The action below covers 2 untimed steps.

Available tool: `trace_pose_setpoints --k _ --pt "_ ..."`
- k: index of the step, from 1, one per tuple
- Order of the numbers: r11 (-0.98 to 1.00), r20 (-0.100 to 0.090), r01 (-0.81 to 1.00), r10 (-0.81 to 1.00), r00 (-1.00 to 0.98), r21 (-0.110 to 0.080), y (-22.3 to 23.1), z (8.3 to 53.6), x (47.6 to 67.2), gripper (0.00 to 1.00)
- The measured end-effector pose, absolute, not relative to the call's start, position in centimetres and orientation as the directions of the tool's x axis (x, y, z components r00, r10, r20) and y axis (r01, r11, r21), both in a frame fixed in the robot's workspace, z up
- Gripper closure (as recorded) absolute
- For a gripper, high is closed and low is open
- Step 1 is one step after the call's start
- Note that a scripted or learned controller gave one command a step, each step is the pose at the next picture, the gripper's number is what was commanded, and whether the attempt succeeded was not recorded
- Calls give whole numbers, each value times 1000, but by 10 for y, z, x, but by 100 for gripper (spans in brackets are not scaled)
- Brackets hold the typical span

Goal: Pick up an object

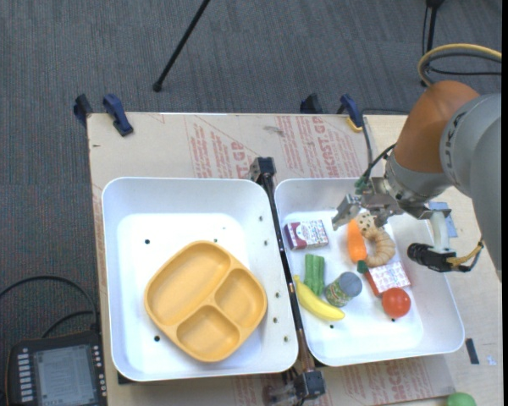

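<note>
The grey arm (470,155) with its orange band reaches in from the right and bends down over the right-hand white bin (440,328), where its gripper (361,211) hangs low above the upper middle of that bin. Its dark fingers (345,210) are spread apart with nothing between them, so the gripper is released and carries no object. Just below the fingertips lie an orange carrot (356,243) and, touching its right side, a tan curled pastry-like toy (379,245); a small pale spotted piece sits just above them, too small to identify. To the left of the carrot a small red-and-white carton (306,233) lies flat near the bin's left wall. Lower down, a green vegetable (314,271) lies beside a yellow banana (318,302), the banana slanting along the bin floor, and a grey-topped can (344,288) rests tilted against them. To the right of the can a red-and-white checked packet (389,276) lies flat, with a red tomato (396,302) just below it. The left-hand white bin (127,218) holds a yellow three-compartment plate (205,301), set at a slant in its lower half. Both bins stand side by side on the brown board-topped counter (195,146), with blue clamps (116,113) along the counter's far edge.
</note>
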<state>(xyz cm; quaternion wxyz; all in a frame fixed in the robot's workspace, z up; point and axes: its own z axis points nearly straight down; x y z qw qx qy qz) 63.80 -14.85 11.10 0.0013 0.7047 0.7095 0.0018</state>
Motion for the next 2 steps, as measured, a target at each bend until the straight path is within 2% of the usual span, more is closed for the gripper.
trace_pose_setpoints --k 1,2 --pt "8 1 1000 1000 -8 4 -148 121 638 100" --pt "9 1 1000 1000 -9 4 -148 121 638 0"
